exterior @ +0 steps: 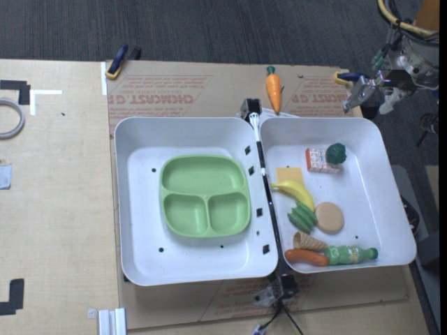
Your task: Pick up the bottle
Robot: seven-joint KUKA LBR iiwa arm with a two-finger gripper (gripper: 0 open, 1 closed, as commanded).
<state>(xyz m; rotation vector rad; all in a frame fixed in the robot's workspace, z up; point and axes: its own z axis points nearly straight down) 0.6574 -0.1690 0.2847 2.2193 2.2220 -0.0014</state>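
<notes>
Lying lowest in the camera view, along the near wall of the right bin (391, 187), a green bottle (351, 255) rests on its side, its long axis running left to right across the frame. Its left end touches a red sausage-like toy (306, 258), with a cone-shaped piece (309, 241) just above it.

Well away from it, at the upper right and outside the bin's far corner, the gripper (364, 93) hangs over the cardboard-covered bench (167, 89). Whether its fingers stand apart or closed cannot be made out at this size, and nothing can be seen held in them.

From the gripper, the bottle lies across the whole depth of the bin, toward the camera and almost straight down the frame. Between the two sit a small carton (316, 160) and a dark green round piece (336, 153), then a banana (295, 191), green pods (302, 218) and a tan disc (330, 217). A toy carrot (272, 88) lies left of the gripper, beyond the bins.

Left again, the second bin (133, 187) holds a green divided tray (205, 196).

Judging from the layout, the pick would call for travel across the bin and a grasp across the bottle's short width, close against the wall.
</notes>
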